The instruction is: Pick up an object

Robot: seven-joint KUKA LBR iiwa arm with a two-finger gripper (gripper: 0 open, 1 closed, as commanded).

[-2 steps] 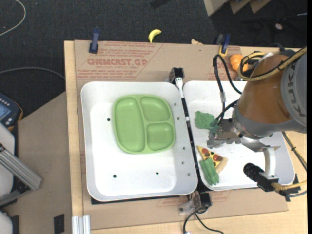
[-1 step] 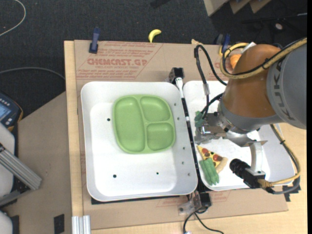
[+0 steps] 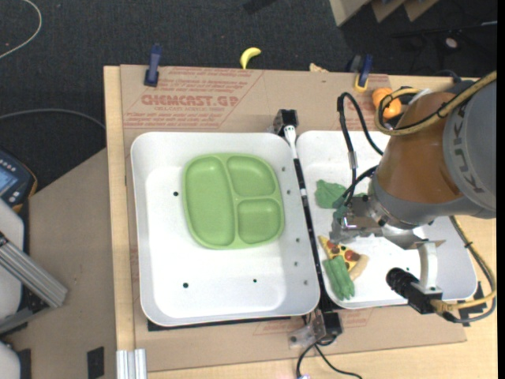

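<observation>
Two white bins sit side by side at frame centre; the left bin (image 3: 150, 212) holds a green divided plate (image 3: 233, 200). In the right bin (image 3: 371, 144), lower centre-right, the gripper (image 3: 341, 229) hangs w/ the arm over a green leafy toy (image 3: 328, 193), just above a pizza slice toy (image 3: 351, 260) and green pod (image 3: 340, 277). Can't tell gripper opening; nothing visibly held.

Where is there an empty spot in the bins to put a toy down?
The left bin has bare white floor in front of the green divided plate and along its left wall. The right bin is crowded: the gripper hangs over green toy pieces and a pizza slice.
</observation>
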